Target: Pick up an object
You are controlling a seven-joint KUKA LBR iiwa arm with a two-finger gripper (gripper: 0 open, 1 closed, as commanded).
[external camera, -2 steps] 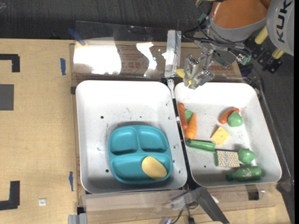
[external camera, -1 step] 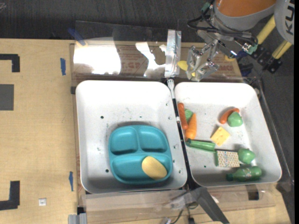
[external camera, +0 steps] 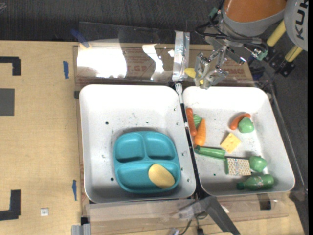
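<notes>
A grey robot arm with an orange band (external camera: 252, 4) above its wrist reaches in from the upper right, taking the right-hand white bin (external camera: 281, 131) as the landmark. The wrist tilts down and to the left, carrying loose cables and small fittings. Its metal two-finger gripper (external camera: 205, 80) hangs over the bin's far left corner, just above the far rim, fingers pointing downward. Whether anything sits between the fingers cannot be made out.
</notes>
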